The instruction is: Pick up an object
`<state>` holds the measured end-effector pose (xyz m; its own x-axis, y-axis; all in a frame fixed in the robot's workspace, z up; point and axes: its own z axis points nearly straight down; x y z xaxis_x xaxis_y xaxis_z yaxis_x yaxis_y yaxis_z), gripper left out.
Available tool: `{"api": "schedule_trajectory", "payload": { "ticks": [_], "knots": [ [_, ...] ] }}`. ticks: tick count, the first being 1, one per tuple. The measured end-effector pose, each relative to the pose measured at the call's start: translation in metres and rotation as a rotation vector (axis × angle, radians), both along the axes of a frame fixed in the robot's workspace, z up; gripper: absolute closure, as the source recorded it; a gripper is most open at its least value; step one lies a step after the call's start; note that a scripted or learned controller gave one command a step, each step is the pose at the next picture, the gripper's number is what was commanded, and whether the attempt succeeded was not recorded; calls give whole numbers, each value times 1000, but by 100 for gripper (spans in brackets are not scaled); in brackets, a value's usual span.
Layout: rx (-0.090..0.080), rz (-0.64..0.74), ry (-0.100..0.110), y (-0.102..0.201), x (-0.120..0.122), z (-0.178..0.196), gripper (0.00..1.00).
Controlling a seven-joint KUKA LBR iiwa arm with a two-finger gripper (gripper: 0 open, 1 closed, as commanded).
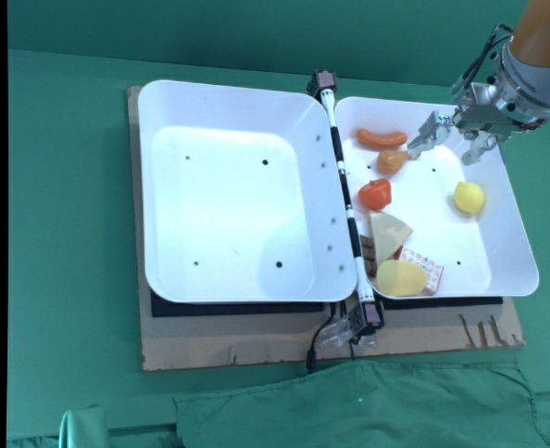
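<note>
Above the right bin [513, 250], the claw [450, 138] hangs spread, empty.

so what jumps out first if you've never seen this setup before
The bright toy food clustered in the right bin: a sausage near the top, a tomato by the divider, a lemon to the right. The gripper hangs open over that bin's top edge, holding nothing.

toys [389, 223] lie in the right bin [508, 250].
</note>
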<state>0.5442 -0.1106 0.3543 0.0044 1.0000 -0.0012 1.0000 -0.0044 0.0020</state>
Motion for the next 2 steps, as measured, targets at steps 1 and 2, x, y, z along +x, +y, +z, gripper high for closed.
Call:
{"api": "schedule_trajectory", "payload": {
  "ticks": [1,2],
  "knots": [
    [0,0,0,0,0,0,0],
    [1,0,6,1,2,-61,0]
  ]
}}
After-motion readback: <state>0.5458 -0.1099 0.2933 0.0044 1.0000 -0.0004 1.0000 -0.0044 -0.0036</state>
